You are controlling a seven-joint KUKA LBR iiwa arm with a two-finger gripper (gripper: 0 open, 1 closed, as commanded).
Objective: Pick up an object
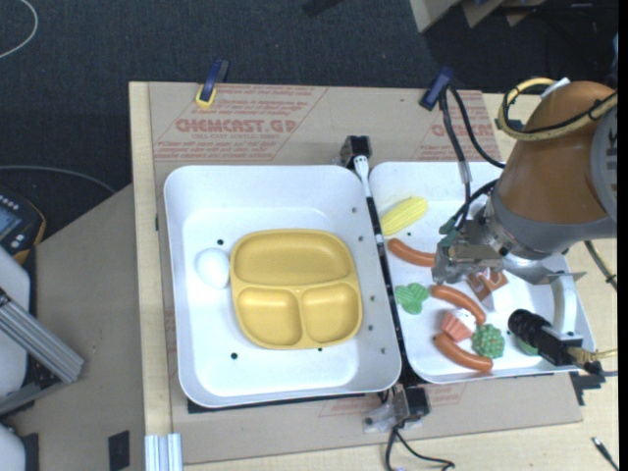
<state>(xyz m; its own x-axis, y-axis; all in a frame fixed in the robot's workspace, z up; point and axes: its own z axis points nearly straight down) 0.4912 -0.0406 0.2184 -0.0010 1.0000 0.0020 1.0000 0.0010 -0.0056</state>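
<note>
1. The gripper point(469, 263) is seen low in the right bin point(432, 356); its grip cannot be told.
2. Toy sausages point(457, 300), corn point(403, 214) and broccoli point(488, 340) are scattered there.
3. A yellow divided tray point(294, 287) is placed in the left bin point(196, 194).

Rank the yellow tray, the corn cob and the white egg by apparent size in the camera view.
1. yellow tray, by far the largest.
2. corn cob.
3. white egg, somewhat smaller than the corn.
</note>
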